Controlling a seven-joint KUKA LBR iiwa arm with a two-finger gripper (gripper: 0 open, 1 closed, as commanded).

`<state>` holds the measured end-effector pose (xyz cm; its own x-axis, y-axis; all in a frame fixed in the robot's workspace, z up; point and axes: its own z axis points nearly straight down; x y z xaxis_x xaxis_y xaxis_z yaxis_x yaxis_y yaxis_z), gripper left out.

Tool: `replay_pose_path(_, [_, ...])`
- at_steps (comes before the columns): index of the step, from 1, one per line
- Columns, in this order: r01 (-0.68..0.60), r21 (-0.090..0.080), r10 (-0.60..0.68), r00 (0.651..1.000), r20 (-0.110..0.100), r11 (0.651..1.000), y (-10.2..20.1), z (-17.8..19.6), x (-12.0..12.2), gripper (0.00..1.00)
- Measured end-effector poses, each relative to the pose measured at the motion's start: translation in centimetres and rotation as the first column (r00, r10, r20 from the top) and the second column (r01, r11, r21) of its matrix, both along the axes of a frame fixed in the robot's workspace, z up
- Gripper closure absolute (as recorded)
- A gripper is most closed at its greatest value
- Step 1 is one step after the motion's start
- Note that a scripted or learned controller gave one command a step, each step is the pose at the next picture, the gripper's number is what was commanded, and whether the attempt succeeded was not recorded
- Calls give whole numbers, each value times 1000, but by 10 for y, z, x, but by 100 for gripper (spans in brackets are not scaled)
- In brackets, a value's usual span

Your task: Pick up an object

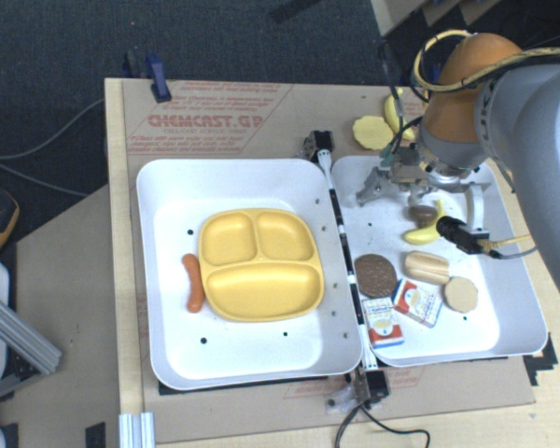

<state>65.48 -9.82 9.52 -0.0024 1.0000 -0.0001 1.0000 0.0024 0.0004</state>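
My gripper (420, 194) hangs over the back of the right bin (513, 334), under the orange wrist band. Just below it lies a small brown piece (422, 215), and a yellow banana-like piece (420, 235) sits right in front of that. Whether the gripper touches either one is hidden by the wrist. Further forward lie a brown round patty (375, 274), a tan bread roll (427, 267), a pale round biscuit (461, 294) and two red-and-white cartons (418, 302) (381, 322).
The left bin (159, 203) holds a yellow divided plate (259, 264) with an orange sausage (193, 282) lying at its left side. Two yellow pieces (373, 131) rest on the board behind the right bin. A black cable runs off the gripper's right side.
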Motion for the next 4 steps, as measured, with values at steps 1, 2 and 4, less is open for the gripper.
replay_pose_path(1, [6,-4,-6,1000,3,1000,-52,11,5,0])
replay_pose_path(2, [7,0,-7,1000,-6,1000,-88,-12,-42,0])
replay_pose_path(4, [3,0,-3,1000,1,1000,-49,0,-78,100])
